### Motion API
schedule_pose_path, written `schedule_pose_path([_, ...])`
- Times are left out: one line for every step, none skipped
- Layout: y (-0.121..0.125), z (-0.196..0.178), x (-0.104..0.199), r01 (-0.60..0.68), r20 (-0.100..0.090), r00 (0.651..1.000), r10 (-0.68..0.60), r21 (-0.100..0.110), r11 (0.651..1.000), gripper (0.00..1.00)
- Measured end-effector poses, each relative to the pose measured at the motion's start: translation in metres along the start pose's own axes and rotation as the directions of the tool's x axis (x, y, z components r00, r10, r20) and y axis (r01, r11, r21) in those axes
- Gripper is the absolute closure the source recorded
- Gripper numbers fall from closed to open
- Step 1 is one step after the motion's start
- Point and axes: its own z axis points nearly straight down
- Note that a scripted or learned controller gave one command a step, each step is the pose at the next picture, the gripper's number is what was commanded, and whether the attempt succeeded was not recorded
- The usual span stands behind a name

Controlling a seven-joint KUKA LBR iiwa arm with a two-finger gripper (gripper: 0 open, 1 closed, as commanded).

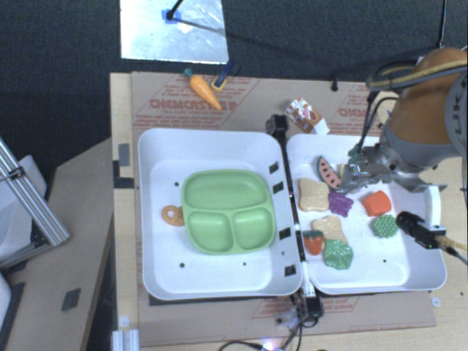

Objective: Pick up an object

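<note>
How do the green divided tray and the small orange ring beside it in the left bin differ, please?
The green divided tray is far larger than the orange ring. The tray is light green with three compartments; the ring is orange with one hole. The tray sits mid-bin; the ring lies at the tray's left edge. Both rest flat in the left bin.

Bench under two white bins

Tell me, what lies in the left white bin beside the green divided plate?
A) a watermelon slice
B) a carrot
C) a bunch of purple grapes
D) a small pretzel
D: a small brown pretzel lies on the floor of the left bin, just off the left edge of the green divided plate. The carrot lies on the cardboard beyond the bins.
</note>
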Motion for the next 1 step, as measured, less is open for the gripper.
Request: schedule_pose_path([0.0381, -0.0001, 0.0474, 0.002, -0.001, 1.000, -0.002, -0.001, 1.000, 1.00])
